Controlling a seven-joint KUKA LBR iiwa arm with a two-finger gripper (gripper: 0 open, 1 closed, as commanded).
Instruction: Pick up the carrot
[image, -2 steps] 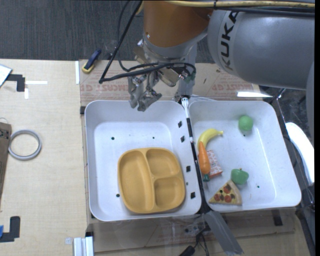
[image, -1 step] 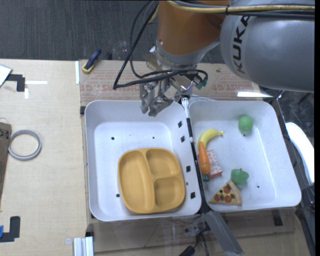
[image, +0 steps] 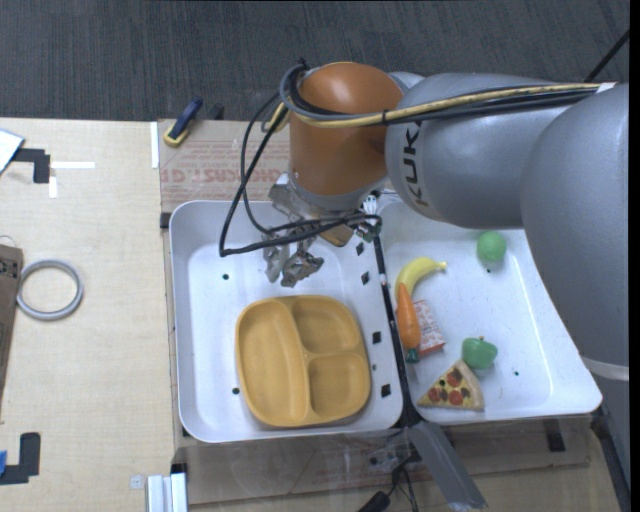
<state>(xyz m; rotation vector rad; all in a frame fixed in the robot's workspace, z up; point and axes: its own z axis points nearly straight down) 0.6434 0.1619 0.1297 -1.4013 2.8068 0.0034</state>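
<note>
The orange carrot (image: 408, 316) lies in the right bin (image: 540, 330) close to the divider, pointing toward the near edge, just below a yellow banana (image: 421, 270) and against a red-and-white packet (image: 430, 330). My gripper (image: 290, 264) hangs over the left bin (image: 200, 300), just beyond the far rim of a yellow divided plate (image: 302, 358). It is well to the left of the carrot, across the divider, and holds nothing that I can see. The orange-banded wrist (image: 340, 125) hides the bins' far middle.
The right bin also holds a green ball (image: 491, 247), a green pepper-like toy (image: 480, 352) and a pizza slice (image: 452, 388). A tape roll (image: 48, 289) lies on the bench to the left. Black cables (image: 250, 180) hang off the wrist over the left bin.
</note>
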